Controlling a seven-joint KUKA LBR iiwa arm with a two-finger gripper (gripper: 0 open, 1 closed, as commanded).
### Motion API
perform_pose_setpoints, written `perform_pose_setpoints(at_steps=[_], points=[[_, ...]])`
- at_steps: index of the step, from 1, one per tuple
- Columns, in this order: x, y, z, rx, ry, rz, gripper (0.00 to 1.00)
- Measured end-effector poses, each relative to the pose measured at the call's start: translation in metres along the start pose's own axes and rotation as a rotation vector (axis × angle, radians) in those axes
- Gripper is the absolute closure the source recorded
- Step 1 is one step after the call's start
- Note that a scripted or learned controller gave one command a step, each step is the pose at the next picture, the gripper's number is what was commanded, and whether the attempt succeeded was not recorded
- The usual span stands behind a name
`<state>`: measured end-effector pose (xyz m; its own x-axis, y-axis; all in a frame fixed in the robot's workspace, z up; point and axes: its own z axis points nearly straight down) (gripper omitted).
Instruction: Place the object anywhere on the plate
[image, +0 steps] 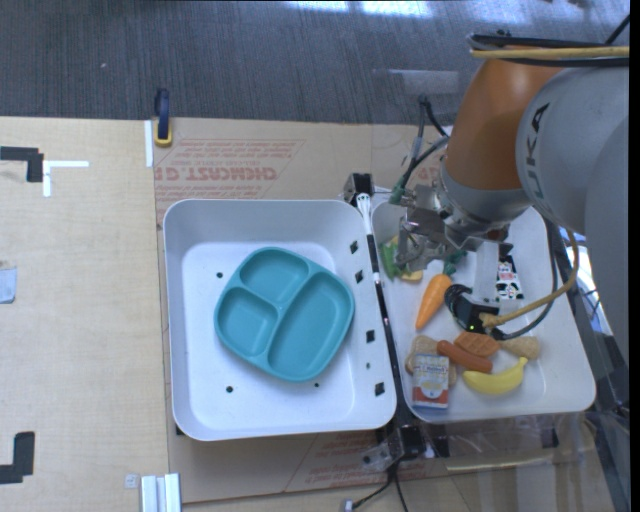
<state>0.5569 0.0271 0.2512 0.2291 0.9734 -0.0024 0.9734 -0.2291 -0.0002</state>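
Cardboard sheeting covers the tabletop (80, 330) under my two white bins, with dark carpet beyond the far edge. I see the left bin (190, 400) carrying just the teal plate (285, 313), a three-compartment dish lying flat near the middle, presumably kept alone there so a drop has an open target. My arm (520, 120) reaches down into the right bin (565, 390), and the claw (425, 245) sits low at its far left end, just above a greenish item (408, 268) I cannot identify. I cannot tell how the claw is set, as the wrist hides it. The candidates all lie in that right bin: a carrot (432, 298) just beside the claw, a banana (497, 378), a small carton (431, 380). I judge the pick is not yet secured.
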Motion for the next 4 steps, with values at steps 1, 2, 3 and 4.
perform_pose_setpoints(at_steps=[1,2,3,4], points=[[0.067,-0.024,-0.035,0.000,-0.001,0.423,1.00],[0.111,-0.044,0.002,0.007,-0.005,0.552,1.00],[0.160,-0.078,-0.020,0.002,-0.001,0.584,1.00],[0.160,-0.077,-0.020,0.002,-0.001,0.584,0.00]])
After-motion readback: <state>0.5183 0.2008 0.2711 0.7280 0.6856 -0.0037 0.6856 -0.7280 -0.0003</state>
